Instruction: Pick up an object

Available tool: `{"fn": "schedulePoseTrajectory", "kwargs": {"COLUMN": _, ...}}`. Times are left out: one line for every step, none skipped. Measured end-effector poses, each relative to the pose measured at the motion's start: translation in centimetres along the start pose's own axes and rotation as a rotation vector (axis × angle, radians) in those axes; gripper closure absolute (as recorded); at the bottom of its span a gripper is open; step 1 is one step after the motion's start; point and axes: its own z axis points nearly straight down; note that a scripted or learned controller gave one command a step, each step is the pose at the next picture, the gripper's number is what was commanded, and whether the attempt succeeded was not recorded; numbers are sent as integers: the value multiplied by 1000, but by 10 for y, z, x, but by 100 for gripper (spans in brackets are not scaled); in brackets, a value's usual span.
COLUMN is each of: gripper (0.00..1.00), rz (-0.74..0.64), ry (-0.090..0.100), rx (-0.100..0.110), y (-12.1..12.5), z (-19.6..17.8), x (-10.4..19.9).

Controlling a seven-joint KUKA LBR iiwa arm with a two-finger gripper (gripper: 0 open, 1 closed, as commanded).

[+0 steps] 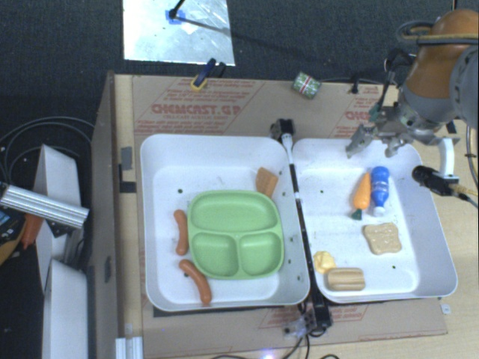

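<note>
Carrot [363,191] touches blue bottle [380,186], below open end effector [372,145].

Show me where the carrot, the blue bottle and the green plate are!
carrot [362,191]: camera view, middle of its orange body.
blue bottle [379,188]: camera view, middle of the bottle, beside the carrot.
green plate [196,239]: camera view, its left rim.
</note>
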Motion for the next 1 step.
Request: {"fn": "schedulePoseTrajectory", "kwargs": {"gripper": 0, "rz": 2, "ry": 0, "rx": 1, "y": -11, "z": 107, "x": -26}}
